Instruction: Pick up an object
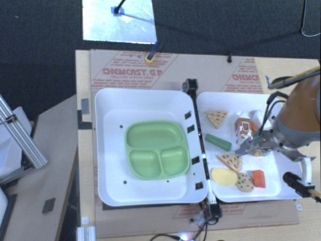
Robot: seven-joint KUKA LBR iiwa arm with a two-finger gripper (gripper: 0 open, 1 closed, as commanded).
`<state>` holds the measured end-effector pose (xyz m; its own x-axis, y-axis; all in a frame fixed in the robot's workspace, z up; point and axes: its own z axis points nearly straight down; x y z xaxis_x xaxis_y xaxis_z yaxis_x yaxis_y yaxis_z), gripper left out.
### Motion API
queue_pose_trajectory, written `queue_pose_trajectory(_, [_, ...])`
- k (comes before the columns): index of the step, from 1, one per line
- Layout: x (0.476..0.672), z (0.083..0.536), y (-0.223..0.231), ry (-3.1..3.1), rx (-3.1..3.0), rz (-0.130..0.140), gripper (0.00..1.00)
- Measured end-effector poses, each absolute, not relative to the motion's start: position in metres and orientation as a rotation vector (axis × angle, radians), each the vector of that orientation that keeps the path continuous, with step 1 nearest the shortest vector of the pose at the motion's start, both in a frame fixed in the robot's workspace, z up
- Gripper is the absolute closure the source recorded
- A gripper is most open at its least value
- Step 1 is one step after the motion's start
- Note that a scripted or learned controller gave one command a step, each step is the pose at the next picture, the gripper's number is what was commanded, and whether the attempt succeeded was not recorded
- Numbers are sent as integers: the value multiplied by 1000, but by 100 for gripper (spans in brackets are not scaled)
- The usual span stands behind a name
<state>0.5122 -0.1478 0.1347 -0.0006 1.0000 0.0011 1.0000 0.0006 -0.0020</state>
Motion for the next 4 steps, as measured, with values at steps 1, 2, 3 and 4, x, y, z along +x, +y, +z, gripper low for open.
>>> queue_pose_trajectory(1, [515, 87, -147, -2223, -2221, -8, 0])
queue_pose_trajectory(2, [518, 101, -148, -2231, -2226, -16, 100])
queue_pose_trajectory(3, [526, 158, -156, -2231, -2222, -5, 100])
queue_pose_trajectory(4, [534, 205, -162, -2230, -2221, -5, 100])
